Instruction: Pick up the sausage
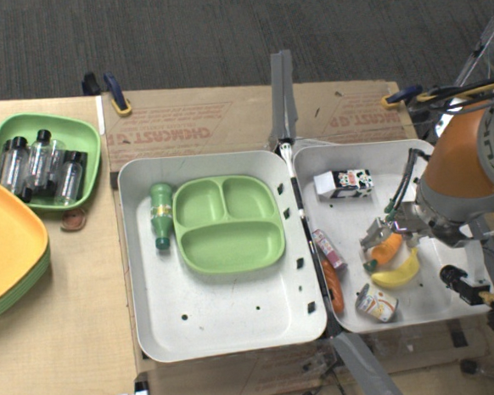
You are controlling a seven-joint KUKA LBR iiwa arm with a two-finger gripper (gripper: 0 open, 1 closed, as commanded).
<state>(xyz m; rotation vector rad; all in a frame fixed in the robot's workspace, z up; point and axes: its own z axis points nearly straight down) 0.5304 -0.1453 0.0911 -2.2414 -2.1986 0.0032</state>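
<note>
Bench: cardboard-covered, carrying two shallow white bins side by side, evidently one as a source and one as a destination.

Left bin: holds a green divided plate lying flat near its back, and a green bottle on its side just beside the plate's left edge.

Right bin: holds the loose goods, clustered toward its left wall and centre. Small black-and-white carton near the back. Pink wrapped packet beside the left wall. Sausage, the task's object: a thin orange-red stick lying along the left wall, just in front of the pink packet, free of the gripper and well apart from it. Banana and a carrot-like orange piece touching one another at the centre. Small printed cup on its side near the front.

Arm: reaches in from the right, orange band above the wrist, bent down over the right bin's centre.

Gripper: low over the orange piece and banana, tips pointing left; whether the jaws are apart or together cannot be told. Judgement: it is placed over the wrong items and would need to travel left toward the wall.

Outside the bins, at left: a stack of yellow plates and a green tray of small bottles.
</note>
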